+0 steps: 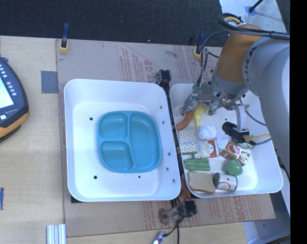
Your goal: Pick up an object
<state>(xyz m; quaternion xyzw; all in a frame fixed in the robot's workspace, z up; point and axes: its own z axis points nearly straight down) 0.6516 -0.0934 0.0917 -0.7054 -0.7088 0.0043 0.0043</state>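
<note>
Your gripper (198, 104) sits low in the right bin (268, 179), over the banana (198, 115) at its back; whether its fingers are apart, you cannot tell. Likely light, smooth plastic: pinch it across the middle

This is a robotics lab or test cell, not a home or a shop. A grey industrial arm (268, 80) with an orange band and loose cabling reaches over a plywood-coloured surface (26, 177) covered by a sheet of printed cardboard (118, 60), which is held down by clamps (64, 40) at the far edge. Two shallow white bins (72, 136) sit side by side on it (fastened together along the middle by black brackets). A handheld robot control pendant (3, 98) with a screen and orange casing lies at the left. Dark carpet-like floor (118, 9) runs beyond.
</note>
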